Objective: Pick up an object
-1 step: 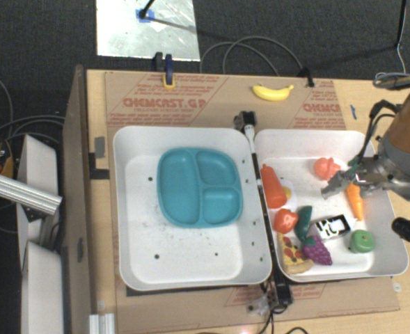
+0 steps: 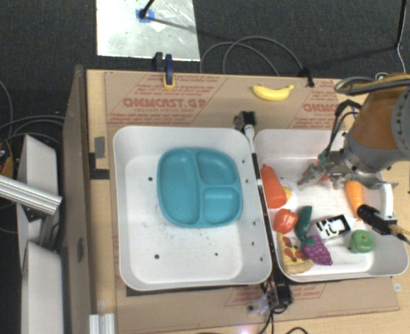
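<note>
Camera view, looking down at a slant on a cardboard-topped bench (image 2: 191, 96) carrying two shallow white bins side by side. The landmark here is the right white plastic bin (image 2: 288, 141). Left of it sits the left white plastic bin (image 2: 131, 207), holding a teal plastic divided plate (image 2: 199, 186). Beyond the right bin's far rim, a yellow toy banana (image 2: 272, 92) lies on the bench.

Inside the right bin, along its left wall, lie an orange toy carrot-like piece (image 2: 272, 186) and a red toy pepper (image 2: 285, 220). Toward its near edge are a toy pizza slice (image 2: 294, 253), a purple toy grape bunch (image 2: 317, 250), a small black-and-white block (image 2: 332, 225) and a green round toy fruit (image 2: 362, 241). A second orange toy carrot (image 2: 354, 191) lies toward the bin's right side.

The grey arm with its orange band (image 2: 382, 120) reaches over the right bin from the right. Its end effector (image 2: 321, 174) hangs low over the bin's middle, just beside the second carrot; its spread cannot be told, and no object can be seen in its grasp.

Judged from this, the pick is not yet done: every toy appears to rest in the bin, and a grasp and lift remain
</note>
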